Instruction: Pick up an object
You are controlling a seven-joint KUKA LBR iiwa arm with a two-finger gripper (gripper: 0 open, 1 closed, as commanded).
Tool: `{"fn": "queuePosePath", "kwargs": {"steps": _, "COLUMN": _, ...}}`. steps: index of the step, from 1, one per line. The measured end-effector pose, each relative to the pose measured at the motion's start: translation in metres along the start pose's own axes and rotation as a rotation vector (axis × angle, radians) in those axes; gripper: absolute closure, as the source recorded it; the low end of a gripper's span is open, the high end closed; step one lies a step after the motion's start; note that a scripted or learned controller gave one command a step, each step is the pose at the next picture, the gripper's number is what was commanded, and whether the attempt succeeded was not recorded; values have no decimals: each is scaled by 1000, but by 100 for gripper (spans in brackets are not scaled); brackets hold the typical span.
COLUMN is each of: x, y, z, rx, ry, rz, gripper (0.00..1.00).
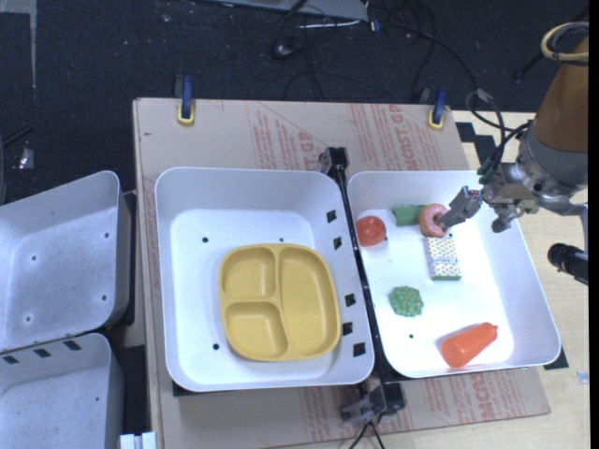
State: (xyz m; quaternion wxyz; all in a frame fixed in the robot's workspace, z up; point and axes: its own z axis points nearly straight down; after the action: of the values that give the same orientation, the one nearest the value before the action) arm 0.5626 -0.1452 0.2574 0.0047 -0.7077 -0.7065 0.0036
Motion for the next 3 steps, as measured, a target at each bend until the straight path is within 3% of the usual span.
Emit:
{"fn": "queuePosePath", "kwargs": {"steps": 1, "x": 0, "y": 2, "z": -6, "rx": -11, "ry": -2, "rz": -3, "gripper": 0}}
{"fn": "queuePosePath", "kwargs": {"steps": 3, "x": -7, "y": -6, "z": 112, "rx": -6, "ry": -1, "rz": 0, "gripper": 0}}
